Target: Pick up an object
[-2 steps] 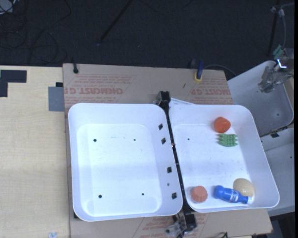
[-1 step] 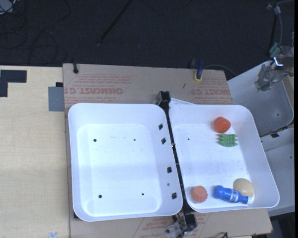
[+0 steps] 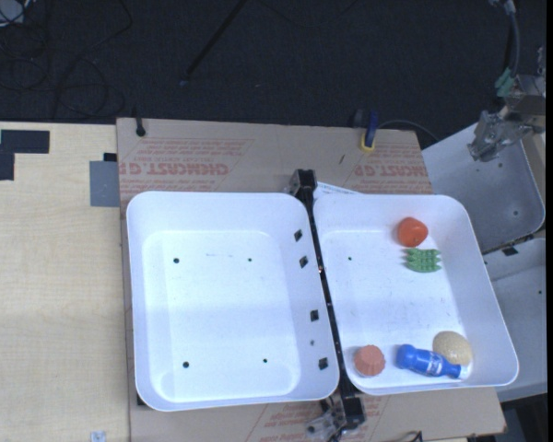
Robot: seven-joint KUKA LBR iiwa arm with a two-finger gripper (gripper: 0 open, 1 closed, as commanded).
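- Two white bins are sitting side by side on the worktop (image 3: 46, 274), and we are looking down on them at a slant.
- We are seeing the left bin (image 3: 143, 247) holding nothing but small dark marks on its floor.
- We are finding every loose thing in the right bin (image 3: 387, 210).
- We are seeing an orange ball (image 3: 411, 231) lying near that bin's far right corner.
- We are noting a green piece (image 3: 422, 261) lying just in front of the orange ball, almost touching it.
- We are seeing a pink ball (image 3: 370, 360) resting near the bin's front wall, toward the divider between the bins.
- We are seeing a blue bottle (image 3: 428, 362) lying on its side just right of the pink ball, apart from it.
- We are noting a tan lump (image 3: 452, 347) touching the blue bottle on its far right side, close to the front right corner.
- We are making out the gripper (image 3: 494, 134) at the upper right, hanging well away from the bins over a grey plate (image 3: 507, 191).
- We are unable to say how the gripper is set, as it is small and blurred; nothing is showing in it.
- We are seeing brown cardboard (image 3: 230, 159) lying under both bins.
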